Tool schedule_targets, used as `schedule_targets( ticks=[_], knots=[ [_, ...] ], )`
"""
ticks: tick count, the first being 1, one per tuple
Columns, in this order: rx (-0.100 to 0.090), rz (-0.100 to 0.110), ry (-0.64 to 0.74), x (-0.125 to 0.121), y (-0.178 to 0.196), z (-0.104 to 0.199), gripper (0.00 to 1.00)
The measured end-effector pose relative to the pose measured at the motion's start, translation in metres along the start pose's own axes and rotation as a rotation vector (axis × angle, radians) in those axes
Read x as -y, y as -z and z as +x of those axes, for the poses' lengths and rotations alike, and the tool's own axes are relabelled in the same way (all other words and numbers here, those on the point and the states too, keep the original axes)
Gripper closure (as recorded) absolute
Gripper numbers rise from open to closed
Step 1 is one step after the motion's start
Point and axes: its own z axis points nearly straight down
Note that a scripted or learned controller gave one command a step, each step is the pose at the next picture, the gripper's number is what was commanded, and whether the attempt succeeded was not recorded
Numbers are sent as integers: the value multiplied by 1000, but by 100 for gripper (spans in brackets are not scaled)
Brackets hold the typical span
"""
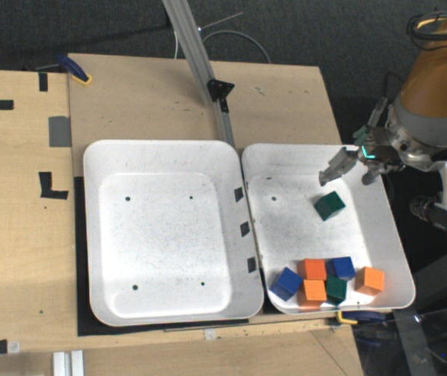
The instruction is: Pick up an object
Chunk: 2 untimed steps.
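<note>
2 bins: shallow white trays side by side on a tan bench (pixel 153 100); left bin (pixel 161 151), right bin (pixel 286 159).
Left bin contents: bare white floor with a few small dark dots, no blocks on it.
Right bin contents: 7 blocks total, 1 alone, 6 clustered.
Lone block: dark green cube (pixel 330 206), upper middle of the right bin, tilted, well apart from the cluster.
Cluster: along the near edge of the right bin, packed close together.
Cluster items: blue cube (pixel 287 283) at the left end; orange cube (pixel 314 269) beside it; 2nd orange cube (pixel 314 291) just in front; blue block (pixel 341 268) to the right; small green block (pixel 336 288) below that; orange block (pixel 371 280) at the right end, slightly apart.
Arm: grey with orange band (pixel 431 77), enters from the right, wrist over the far right corner of the right bin.
Gripper: (pixel 354 165) above the right bin's upper right area, near the dark green cube but not touching it.
Fingers: spread apart, 1 (pixel 335 167) angled down-left toward the green cube, nothing between them.
Other: slanted metal rail (pixel 196 41) crossing the top; black tape marks (pixel 47 185) on the bench at left.
</note>
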Motion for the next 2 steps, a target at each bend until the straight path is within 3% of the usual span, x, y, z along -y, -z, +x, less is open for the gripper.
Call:
schedule_targets(
  ticks=[1, 2],
  knots=[
    [1, -5, 2, -1, 2, 0, 0],
    [1, 2, -1, -1, -60, -5, 0]
  ],
)
